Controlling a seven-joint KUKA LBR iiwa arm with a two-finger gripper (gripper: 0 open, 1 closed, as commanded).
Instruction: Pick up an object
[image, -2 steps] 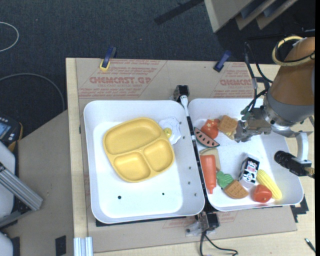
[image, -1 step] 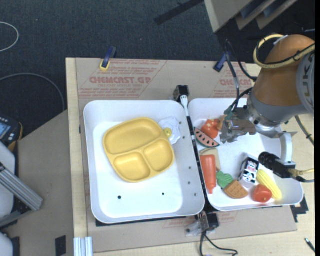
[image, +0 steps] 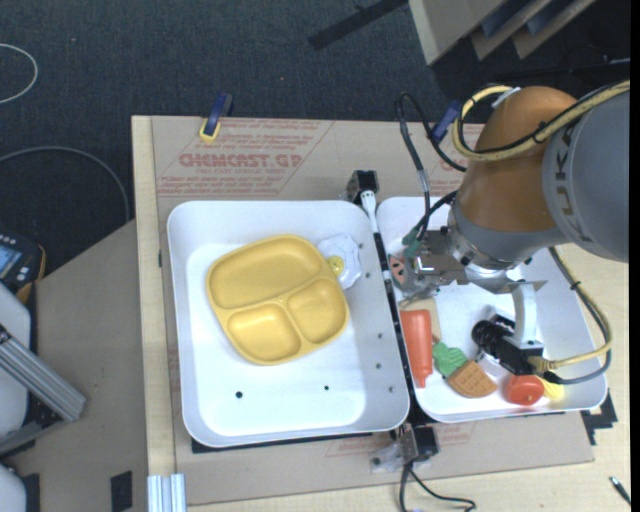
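Observation:
My gripper hangs over the near-left part of the right bin, close to the wall between the bins, mostly hidden under the grey wrist and orange band. Just in front of it lies an orange toy carrot, pointing toward the bench's front. Beside the carrot are a green piece, a tan waffle-like cookie and a red tomato. Nothing shows between the gripper and these objects.
The left bin holds a yellow divided plate with a small clear-and-yellow item at its upper right edge. A small yellow thing lies by the tomato. The bins stand on a cardboard sheet.

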